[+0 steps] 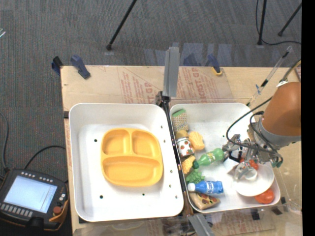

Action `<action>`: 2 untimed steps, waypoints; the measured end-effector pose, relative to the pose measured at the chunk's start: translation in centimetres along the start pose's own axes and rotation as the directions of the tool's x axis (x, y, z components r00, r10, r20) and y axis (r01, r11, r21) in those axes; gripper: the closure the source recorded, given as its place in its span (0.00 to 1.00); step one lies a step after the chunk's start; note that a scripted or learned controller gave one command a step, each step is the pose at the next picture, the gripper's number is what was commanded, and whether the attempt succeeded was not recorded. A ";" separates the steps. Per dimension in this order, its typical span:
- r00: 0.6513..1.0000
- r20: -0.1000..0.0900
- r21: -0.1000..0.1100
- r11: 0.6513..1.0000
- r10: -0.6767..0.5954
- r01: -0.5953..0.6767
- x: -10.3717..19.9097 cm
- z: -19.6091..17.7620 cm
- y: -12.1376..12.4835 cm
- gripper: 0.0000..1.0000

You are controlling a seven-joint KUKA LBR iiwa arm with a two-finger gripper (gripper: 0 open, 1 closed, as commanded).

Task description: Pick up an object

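Just one camera here, fixed up high over the worktop [123,85] and tilted down, so both white bins sit in the lower half, carpet and tripod legs fill the top, and the arm [285,112] pokes in from the right.

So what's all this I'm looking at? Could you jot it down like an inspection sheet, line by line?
Surface: wooden bench bearing two white bins, left bin and right bin.
Job's things: right bin holds toy foods, a green bottle, a blue-capped bottle, a white plate.
Clutter: yellow divided tray in left bin.
Grippers: gripper low over the white plate; grasp unclear.
Cables: black cables looping beside the arm.
Surroundings: grey carpet, tripod legs, handheld control screen.
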State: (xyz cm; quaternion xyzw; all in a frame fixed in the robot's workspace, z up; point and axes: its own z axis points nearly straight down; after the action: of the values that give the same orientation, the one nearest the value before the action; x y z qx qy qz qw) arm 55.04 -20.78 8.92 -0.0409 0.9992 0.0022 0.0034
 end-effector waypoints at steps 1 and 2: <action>1.000 0.005 -0.002 1.000 -0.001 0.001 -0.2 -1.1 0.2 1.00; 1.000 0.005 -0.001 1.000 -0.001 0.001 -0.2 -1.1 0.1 0.00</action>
State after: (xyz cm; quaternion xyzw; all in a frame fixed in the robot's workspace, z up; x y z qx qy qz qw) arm 55.25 -20.66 10.01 -0.0412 0.9991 0.0030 0.0058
